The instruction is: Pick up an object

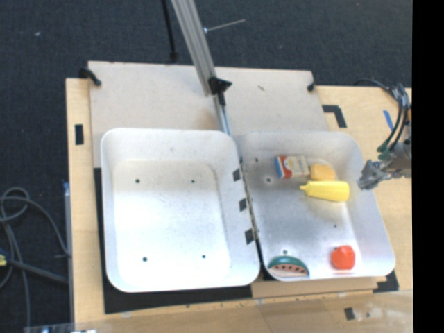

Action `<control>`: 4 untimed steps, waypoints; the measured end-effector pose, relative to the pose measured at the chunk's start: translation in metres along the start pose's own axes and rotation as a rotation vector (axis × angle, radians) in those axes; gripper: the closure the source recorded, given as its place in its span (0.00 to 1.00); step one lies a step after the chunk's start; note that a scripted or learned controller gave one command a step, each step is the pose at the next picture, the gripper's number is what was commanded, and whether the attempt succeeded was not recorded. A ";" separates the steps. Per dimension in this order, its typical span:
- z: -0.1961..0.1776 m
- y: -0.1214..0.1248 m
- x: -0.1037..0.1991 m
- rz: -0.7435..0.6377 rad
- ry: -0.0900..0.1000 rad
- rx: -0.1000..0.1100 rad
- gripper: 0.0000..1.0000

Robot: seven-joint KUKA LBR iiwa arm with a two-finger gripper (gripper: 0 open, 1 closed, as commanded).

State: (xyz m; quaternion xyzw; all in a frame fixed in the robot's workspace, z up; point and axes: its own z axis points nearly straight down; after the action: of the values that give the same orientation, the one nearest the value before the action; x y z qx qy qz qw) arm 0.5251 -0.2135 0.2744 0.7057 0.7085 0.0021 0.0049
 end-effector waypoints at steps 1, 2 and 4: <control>-0.005 0.001 -0.001 -0.002 0.002 0.006 1.00; 0.009 -0.003 0.051 -0.002 0.003 0.008 1.00; 0.017 -0.012 0.154 -0.002 0.004 0.009 1.00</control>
State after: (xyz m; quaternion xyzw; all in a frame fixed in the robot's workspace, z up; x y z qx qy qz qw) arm 0.5128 -0.0595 0.2565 0.7049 0.7094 0.0006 0.0003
